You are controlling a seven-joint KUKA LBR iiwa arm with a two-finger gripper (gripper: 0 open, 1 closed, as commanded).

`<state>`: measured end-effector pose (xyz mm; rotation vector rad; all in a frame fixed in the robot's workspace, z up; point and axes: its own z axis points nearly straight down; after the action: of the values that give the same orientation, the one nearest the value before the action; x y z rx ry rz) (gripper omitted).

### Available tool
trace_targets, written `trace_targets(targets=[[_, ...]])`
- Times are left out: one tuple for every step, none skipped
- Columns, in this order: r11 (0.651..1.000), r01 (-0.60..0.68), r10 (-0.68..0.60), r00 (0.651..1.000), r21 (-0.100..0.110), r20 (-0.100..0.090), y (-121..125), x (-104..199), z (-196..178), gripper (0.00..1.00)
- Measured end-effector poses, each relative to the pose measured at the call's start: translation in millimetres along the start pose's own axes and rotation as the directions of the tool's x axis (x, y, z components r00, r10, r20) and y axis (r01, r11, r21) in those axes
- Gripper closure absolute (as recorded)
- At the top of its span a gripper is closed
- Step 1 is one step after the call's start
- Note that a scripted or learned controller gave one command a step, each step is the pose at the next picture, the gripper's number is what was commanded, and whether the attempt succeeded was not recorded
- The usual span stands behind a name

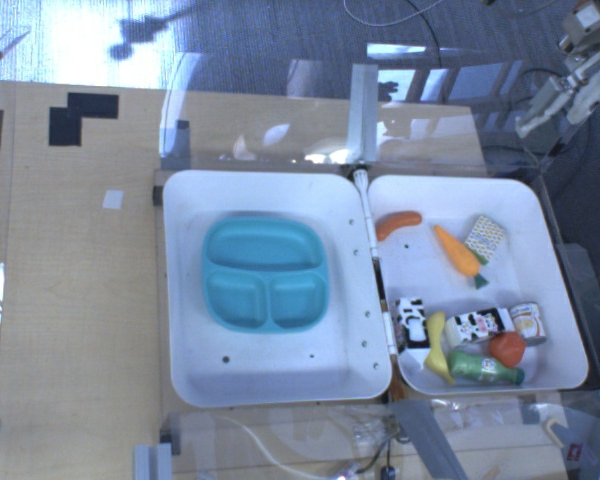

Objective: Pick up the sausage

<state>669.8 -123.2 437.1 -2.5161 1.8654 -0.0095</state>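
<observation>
Although the sausage [398, 224] lies in plain sight at the upper left corner of the right bin [540, 230], just beside the divider where the two bins meet, the tool [552, 108] sits well apart from it, up at the view's top right beyond the bin's far edge, so the pick looks not yet begun. Whether the tool is spread or closed I cannot tell; it reads as a pale blurred shape against cables and frame, and nothing can be seen held in it. The likeliest trouble, in my judgement, comes from the sausage's place: it lies so near the bin wall and the divider that a descending finger could land on the rim or push the sausage against the wall instead of straddling it. Its rounded, smooth-looking body may also roll or slip out of a pinch taken off-centre. The carrot [458, 252] lies near on the right and is close in colour, so a mistaken target is possible. The left bin [195, 368] holds a blue sectioned tray [265, 272]. The clutter at the right bin's lower edge, a milk carton [410, 324], a banana [436, 346] and a green bottle [485, 369] among it, overlaps and is hard to separate. Most of the arm is cut off by the picture's edge.
</observation>
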Motion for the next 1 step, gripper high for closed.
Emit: trace_targets(targets=[[0.999,0.038,-0.038,0.999,-0.003,-0.001,32.3,58.7,21.5,0.00]])
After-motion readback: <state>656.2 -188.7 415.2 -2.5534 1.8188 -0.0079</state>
